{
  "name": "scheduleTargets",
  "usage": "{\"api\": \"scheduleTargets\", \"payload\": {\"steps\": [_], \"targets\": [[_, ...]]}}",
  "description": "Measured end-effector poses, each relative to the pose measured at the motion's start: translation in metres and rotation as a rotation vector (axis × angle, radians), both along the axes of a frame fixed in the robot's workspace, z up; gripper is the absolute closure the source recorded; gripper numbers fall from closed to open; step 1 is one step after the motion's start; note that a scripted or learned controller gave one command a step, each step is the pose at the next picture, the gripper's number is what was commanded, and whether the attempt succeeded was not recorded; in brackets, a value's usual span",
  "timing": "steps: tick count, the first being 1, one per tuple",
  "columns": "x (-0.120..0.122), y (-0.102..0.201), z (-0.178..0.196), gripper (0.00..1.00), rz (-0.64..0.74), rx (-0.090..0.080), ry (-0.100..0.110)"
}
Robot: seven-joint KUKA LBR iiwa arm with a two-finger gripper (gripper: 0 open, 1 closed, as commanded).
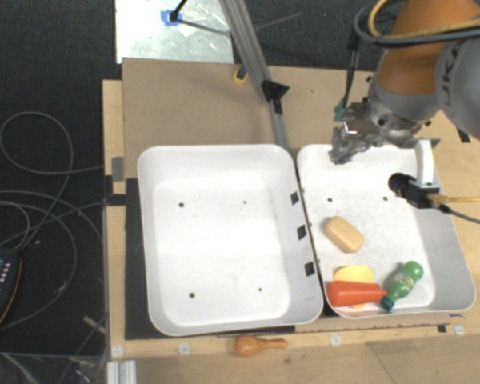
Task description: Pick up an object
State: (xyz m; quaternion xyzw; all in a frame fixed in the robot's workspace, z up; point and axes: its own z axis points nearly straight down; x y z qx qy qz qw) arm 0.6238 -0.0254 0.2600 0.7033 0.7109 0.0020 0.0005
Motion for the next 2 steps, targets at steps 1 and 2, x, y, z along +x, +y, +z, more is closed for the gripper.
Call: {"api": "scheduleTargets", "payload": {"steps": [1,2], "targets": [[0.013,0.049,0.003,1.0,0.0,0.0,0.0],[0.033,0.106,-0.012,1.0,0.0,0.0,0.001]]}}
